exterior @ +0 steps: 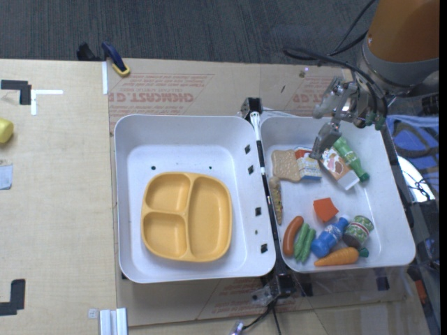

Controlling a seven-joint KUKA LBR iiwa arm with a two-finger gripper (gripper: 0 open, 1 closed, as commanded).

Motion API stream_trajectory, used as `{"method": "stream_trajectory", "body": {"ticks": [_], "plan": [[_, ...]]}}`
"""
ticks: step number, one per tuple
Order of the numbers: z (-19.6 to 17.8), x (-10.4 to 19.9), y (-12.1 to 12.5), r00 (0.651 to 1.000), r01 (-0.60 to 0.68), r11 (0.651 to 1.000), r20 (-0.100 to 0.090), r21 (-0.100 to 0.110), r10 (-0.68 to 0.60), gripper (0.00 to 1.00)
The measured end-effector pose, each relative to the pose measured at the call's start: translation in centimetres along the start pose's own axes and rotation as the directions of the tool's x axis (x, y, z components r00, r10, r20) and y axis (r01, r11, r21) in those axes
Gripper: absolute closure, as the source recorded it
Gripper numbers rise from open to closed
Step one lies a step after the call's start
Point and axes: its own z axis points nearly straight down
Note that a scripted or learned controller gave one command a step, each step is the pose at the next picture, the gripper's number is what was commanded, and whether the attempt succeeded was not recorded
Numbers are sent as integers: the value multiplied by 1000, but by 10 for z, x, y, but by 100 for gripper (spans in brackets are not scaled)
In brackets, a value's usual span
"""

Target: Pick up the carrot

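Carrot [336, 257] lay at the near edge of the right bin [398, 208], orange and slightly tilted, well apart from the claw [327, 142]; that was what I noticed first from where I stood. The claw hung over the far part of the same bin, pointing down toward a cluster of packets; nothing sat between its tips, though whether they were spread or closed I could not tell from that slant. Just beneath it lay a small carton [336, 167] with a green bottle [350, 159] beside it, and a cracker [286, 165] to their left; further toward me sat an orange block [325, 209], a blue bottle [328, 237], a small can [359, 227], green pea pods [304, 242] and a red sausage [292, 234]. The left bin [133, 152] held only a yellow divided plate [187, 216].

I judged the task barely begun, with the arm in its approach and not yet above its target; the next move called for travel toward the near edge, then a descent lined up across the carrot's width, careful of the blue bottle and the can touching or nearly touching its upper side.
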Motion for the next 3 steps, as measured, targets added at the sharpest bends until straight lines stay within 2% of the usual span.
{"method": "stream_trajectory", "body": {"ticks": [1,2,3], "plan": [[151,40,78,931,364,931,-5,-2,-364,0],[171,102,127,925,379,926,-5,-3,-379,0],[246,138,146,953,302,953,9,-5,-302,0]]}}
